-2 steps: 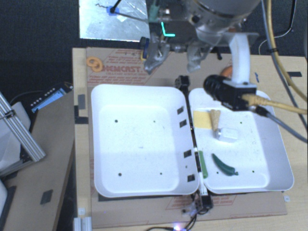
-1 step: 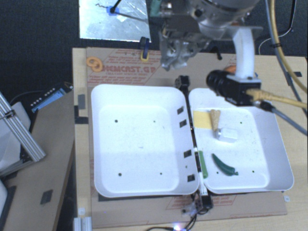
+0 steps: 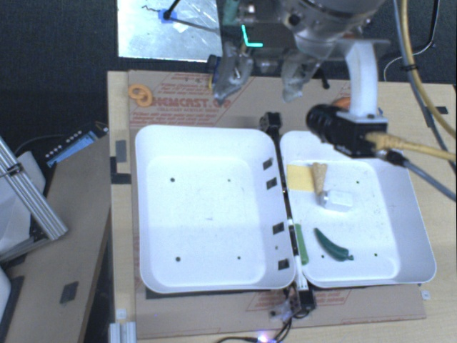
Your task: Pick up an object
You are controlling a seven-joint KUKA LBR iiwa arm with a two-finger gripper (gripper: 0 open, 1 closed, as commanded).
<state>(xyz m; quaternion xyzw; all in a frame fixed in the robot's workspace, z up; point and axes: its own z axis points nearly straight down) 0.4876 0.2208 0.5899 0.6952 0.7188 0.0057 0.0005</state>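
We find the gripper [image 3: 263,84] raised high above the far edge of the bins, its fingers [image 3: 227,84] apart and holding nothing. We judge the pick not yet begun. The candidates lie in the right bin [image 3: 400,220]: a yellow slab [image 3: 300,178], a tan cone [image 3: 319,176], a white block [image 3: 337,201] and a green pod [image 3: 333,245]. The next move calls for descent over one of them. The left bin [image 3: 207,213] sits alongside on the counter [image 3: 121,127]; dark flooring lies beyond.

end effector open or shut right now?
Open. The end effector hangs above the bench behind the bins, its two fingers spread apart with bare cardboard visible between them and nothing held.
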